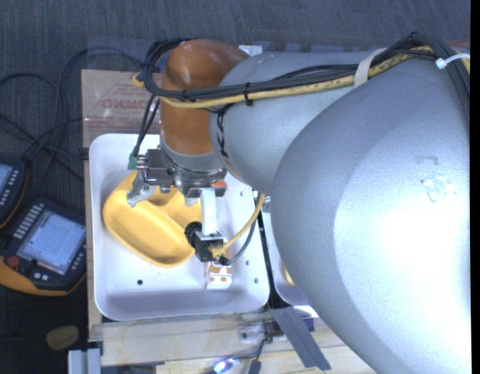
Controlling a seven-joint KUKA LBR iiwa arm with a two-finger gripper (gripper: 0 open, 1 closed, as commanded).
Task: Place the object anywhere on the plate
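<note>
- Plate [146, 228], yellow and oval-looking, lies in the left white bin [107, 287], toward its left side, with its long axis running from far-left to near-right.
- From where I stand, the tool [174, 185] sits right over the far end of that plate, hung below the orange band [189, 92] of the grey arm [365, 209], which comes in from the right and blocks much of the scene.
- Whether the tool is wide, narrow or carrying something, I cannot tell; the wrist and its cables cover that part.
- A small tan and white piece [217, 275] lies on the bin floor just to the right of the plate's near end, beside a black fitting and a yellow cable; it may be the object, though I would not swear to it.
- If so, it lies near and right of the tool, and the plate lies left of it, so the coming move would turn on a short carry leftward.
- On the left, outside the bin, two handheld pendants [37, 240] rest on the dark floor.
</note>
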